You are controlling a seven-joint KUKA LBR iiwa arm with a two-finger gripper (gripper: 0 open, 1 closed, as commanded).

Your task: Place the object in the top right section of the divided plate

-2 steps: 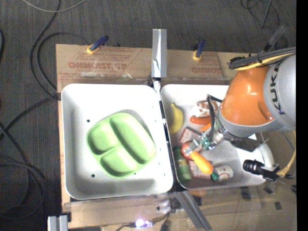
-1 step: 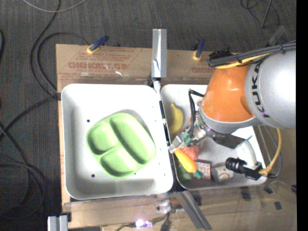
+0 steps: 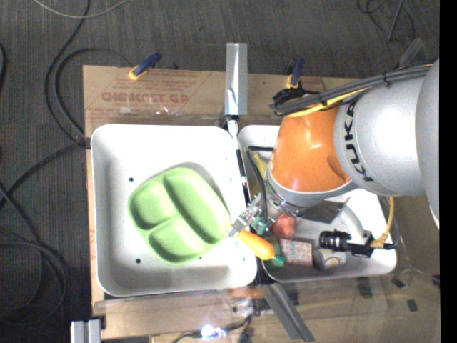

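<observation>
I'm looking at the arm (image 3: 314, 156) reaching in from the right, with the gripper (image 3: 250, 221) hanging low over the inner wall between the two bins. I'm not able to tell whether the gripper is open or closed; the wrist is covering too much of it.

The object I'm taking as the task's thing, an orange carrot-shaped toy (image 3: 257, 244), is lying slantwise just below the gripper. Its green end is pointing into the right bin (image 3: 382, 259) and its tip is reaching toward the left bin (image 3: 114, 263). It's touching or nearly touching the gripper, but I'm not seeing it clamped, so I'm not calling it held.

The green divided plate (image 3: 143, 220) is sitting turned at an angle in the left bin. Its top right section (image 3: 198, 200) is the nearest one to the gripper, so I'm judging it an easy drop target.

A red thing (image 3: 286, 224), a small packet (image 3: 296, 250) and a can (image 3: 330, 260) are crowding the lower part of the right bin near the toy. That's probably why the gripper is working at the bin's corner.

I'm judging the placing as not yet done, since nothing is resting in the plate.
</observation>
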